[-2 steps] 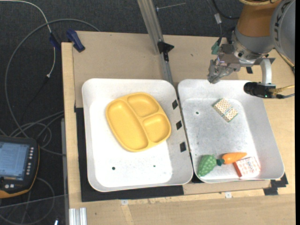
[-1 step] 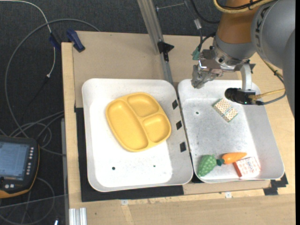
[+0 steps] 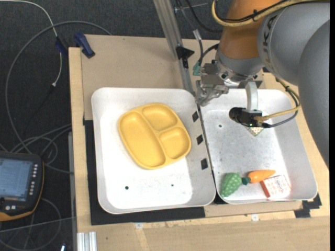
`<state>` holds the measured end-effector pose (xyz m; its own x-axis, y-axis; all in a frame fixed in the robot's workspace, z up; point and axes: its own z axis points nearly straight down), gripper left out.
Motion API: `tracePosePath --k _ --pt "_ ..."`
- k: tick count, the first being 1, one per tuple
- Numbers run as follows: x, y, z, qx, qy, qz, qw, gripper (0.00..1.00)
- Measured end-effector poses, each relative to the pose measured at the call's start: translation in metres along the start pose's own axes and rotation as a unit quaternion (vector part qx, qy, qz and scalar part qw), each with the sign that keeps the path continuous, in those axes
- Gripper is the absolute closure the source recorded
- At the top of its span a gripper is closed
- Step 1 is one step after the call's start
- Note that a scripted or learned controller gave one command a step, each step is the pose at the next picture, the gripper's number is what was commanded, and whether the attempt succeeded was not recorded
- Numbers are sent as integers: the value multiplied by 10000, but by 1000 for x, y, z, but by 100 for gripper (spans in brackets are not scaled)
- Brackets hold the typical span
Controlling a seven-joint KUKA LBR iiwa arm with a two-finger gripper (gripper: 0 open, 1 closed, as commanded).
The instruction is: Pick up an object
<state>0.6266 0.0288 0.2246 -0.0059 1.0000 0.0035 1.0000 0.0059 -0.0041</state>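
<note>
Though printed in red and white, offers no lettering readable at this size: a small carton point(image 3: 276, 186), lying in the front right corner of the right bin point(image 3: 251, 150). Touching its upper left edge, an orange carrot point(image 3: 260, 175), lying crosswise. At the carrot's left end, close to the bin's front left corner, a bumpy green toy point(image 3: 231, 184): separate piece or the carrot's own leafy top, cannot tell. Over the far left corner of the same bin, hard by the wall shared with the left bin point(image 3: 152, 195), the hand point(image 3: 208, 94), hanging from the grey arm point(image 3: 298, 30) below its orange band point(image 3: 246, 20). Too small and too shadowed to judge how far open, so cannot tell; nothing seen in its grasp. Well apart from carton, carrot and toy. In the middle of the left bin, nearer its far edge, a yellow divided plate point(image 3: 154, 135) with three compartments, turned at a slant to the bin's sides. Along the shared wall, three small black tabs point(image 3: 199, 139), plain. At the far left corner of the counter point(image 3: 131, 61), a blue clip point(image 3: 84, 45). Beyond the counter's left edge, a handheld pendant point(image 3: 15, 184) with a lit screen, cut off at the side, display too blurred to read. Upper arm likewise cut off at top and right.
</note>
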Motion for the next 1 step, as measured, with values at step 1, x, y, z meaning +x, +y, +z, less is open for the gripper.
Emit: tracePosePath --k 1 --pt "44 -16 -8 -5 -1 1 10000 100"
